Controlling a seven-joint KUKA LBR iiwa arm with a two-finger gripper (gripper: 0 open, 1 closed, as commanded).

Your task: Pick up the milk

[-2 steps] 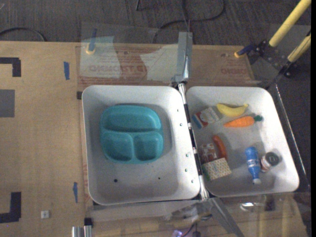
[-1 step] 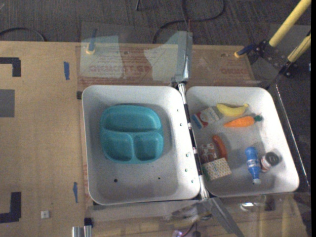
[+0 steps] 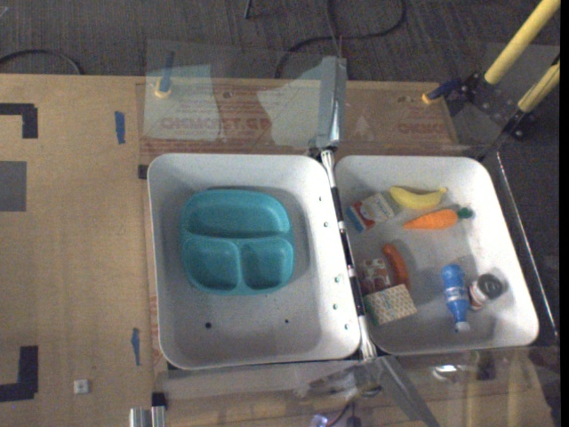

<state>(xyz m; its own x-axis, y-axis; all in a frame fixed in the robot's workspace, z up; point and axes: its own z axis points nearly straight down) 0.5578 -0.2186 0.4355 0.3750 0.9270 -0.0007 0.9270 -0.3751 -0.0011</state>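
Note:
The milk [image 3: 374, 210] is a small white carton with red and blue print. It lies on its side in the right bin [image 3: 507, 238], near that bin's back left corner. A yellow banana [image 3: 418, 197] lies just to its right, and an orange carrot [image 3: 436, 219] sits a little in front of the banana.
The right bin also holds a red sausage [image 3: 396, 263], a small brown item [image 3: 375, 277], a tan patterned box [image 3: 391, 304], a blue bottle [image 3: 454, 294] and a dark can [image 3: 488, 286]. A teal divided plate [image 3: 236, 240] rests in the left bin [image 3: 169, 238].

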